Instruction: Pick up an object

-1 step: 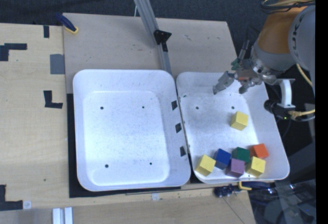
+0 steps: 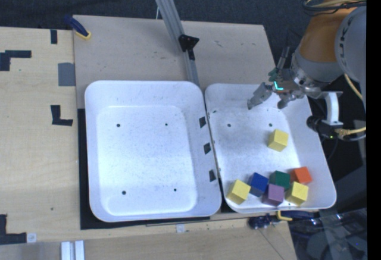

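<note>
A: Hand [image 2: 271, 97], item one: hangs over the far end of the right bin [image 2: 238, 134], fingers spread apart, nothing between them. It sits on the grey arm [image 2: 333, 44] with the orange band, reaching in from the right.

B: Step in hand?

A: Judged as the approach; no object is gripped yet. Nearest candidate is the lone yellow cube [image 2: 277, 140], on the bin floor a little nearer the camera than the hand and apart from the rest. The next move would call for bringing the hand over that cube, lowering with the fingers either side of it, then closing and lifting.

B: Larger fixtures, counted?

A: Tabletop [image 2: 131, 56], one. White bins, two, side by side: the left bin [image 2: 95, 134] and the right one already listed.

B: Small stock?

A: Seven cubes, all in the right bin. Yellow, three: the lone one, one at the near left [image 2: 239, 191], one at the near right [image 2: 298, 193]. Blue cube [image 2: 259, 182], one. Green cube [image 2: 279, 179], one. Purple cube [image 2: 275, 194], one. Orange cube [image 2: 302, 175], one. The last six crowd together along the near wall, several touching.
</note>
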### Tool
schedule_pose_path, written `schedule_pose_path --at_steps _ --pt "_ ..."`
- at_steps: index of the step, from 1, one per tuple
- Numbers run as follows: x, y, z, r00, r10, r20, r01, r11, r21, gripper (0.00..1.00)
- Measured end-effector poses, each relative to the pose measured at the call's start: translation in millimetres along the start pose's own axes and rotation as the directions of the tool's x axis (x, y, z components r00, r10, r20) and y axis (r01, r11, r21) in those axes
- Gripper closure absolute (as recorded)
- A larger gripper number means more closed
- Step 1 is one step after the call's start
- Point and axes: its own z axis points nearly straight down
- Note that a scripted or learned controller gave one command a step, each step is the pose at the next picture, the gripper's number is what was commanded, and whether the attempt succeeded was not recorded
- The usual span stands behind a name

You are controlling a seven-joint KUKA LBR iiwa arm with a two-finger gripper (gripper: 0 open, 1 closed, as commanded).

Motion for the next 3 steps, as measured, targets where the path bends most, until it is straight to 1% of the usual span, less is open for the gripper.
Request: schedule_pose_path --at_steps 1,2,3 --pt "-7 -5 60 1.000 0.002 0.001 -0.002 1.000 0.006 0.00" --pt "-7 -6 105 1.000 0.001 0.001 -0.001 1.000 0.005 0.00" --pt "-6 -5 92 1.000 0.000 0.001 0.000 1.000 0.001 1.00"
